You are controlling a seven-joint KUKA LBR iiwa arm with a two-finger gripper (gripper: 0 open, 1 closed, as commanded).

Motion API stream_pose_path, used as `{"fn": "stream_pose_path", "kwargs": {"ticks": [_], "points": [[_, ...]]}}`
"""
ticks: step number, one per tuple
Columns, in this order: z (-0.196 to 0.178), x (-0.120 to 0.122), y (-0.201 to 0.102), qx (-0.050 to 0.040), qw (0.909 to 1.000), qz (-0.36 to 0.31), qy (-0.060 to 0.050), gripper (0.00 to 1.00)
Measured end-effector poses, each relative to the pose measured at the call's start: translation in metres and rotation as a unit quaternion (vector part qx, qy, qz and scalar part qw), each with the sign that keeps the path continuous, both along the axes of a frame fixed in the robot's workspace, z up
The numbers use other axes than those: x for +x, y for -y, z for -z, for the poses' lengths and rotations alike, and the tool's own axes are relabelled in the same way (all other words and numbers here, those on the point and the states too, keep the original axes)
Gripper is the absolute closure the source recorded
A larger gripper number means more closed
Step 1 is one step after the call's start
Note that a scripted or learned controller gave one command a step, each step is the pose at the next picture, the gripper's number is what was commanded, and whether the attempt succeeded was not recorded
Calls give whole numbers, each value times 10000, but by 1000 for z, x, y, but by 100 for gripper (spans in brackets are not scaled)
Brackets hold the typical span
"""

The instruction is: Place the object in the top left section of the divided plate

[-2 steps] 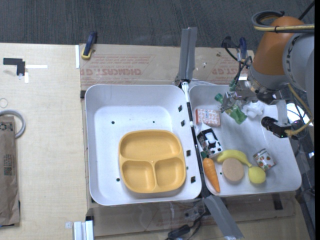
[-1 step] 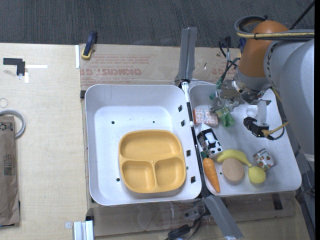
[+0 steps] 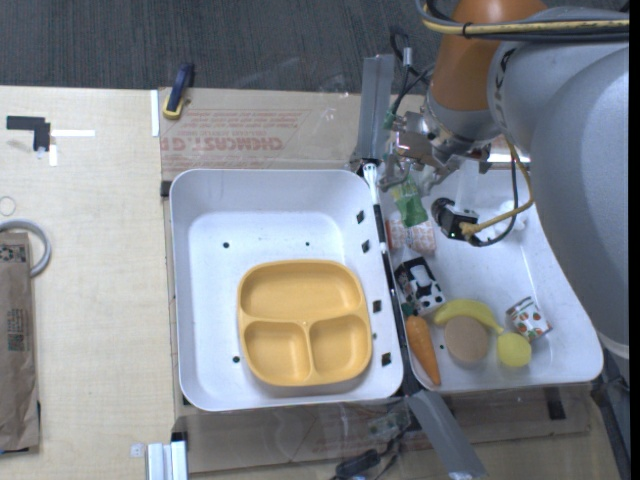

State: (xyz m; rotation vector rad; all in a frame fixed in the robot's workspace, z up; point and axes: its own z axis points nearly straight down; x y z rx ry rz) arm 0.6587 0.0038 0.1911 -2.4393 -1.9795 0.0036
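- A pale wooden bench point(image 3: 90, 268) stands against dark carpet, with a sheet of cardboard point(image 3: 260, 133) printed in red letters lying under the far edge of the two white bins.
- The grey arm point(image 3: 570, 98) with its orange band point(image 3: 480, 38) reaches in from the right and bends down over the far corner of the right bin point(image 3: 560, 278).
- The gripper point(image 3: 408, 168) hangs low at that corner, right by the wall between the bins; cables and the wrist crowd it, so I cannot tell how it is set or whether it has anything.
- Just below the gripper lies a green-and-white packet point(image 3: 410, 211), seemingly touching its tip, with a pinkish wrapped item point(image 3: 415, 236) beneath that.
- Further toward the near edge sit a black-and-white toy point(image 3: 420, 283), a carrot point(image 3: 423, 348), a banana point(image 3: 468, 313), a brown round disc point(image 3: 466, 341), a yellow ball point(image 3: 514, 350) and a small printed cup point(image 3: 527, 319).
- The yellow divided plate point(image 3: 303, 320) rests in the left bin point(image 3: 200, 268), well off to the gripper's left and nearer the front, all three sections bare.
- A blue-and-yellow tool point(image 3: 179, 90) lies on the cardboard, far left of the gripper.
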Motion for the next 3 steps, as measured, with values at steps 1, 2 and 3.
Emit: {"fn": "stream_pose_path", "kwargs": {"ticks": [1, 2, 3], "points": [[1, -46, -64, -9, 9812, 1928, -18, 100], [-56, -30, -88, -11, 8958, 4445, 1, 100], [-131, -11, -63, -15, 8344, 5512, 6, 100]]}}
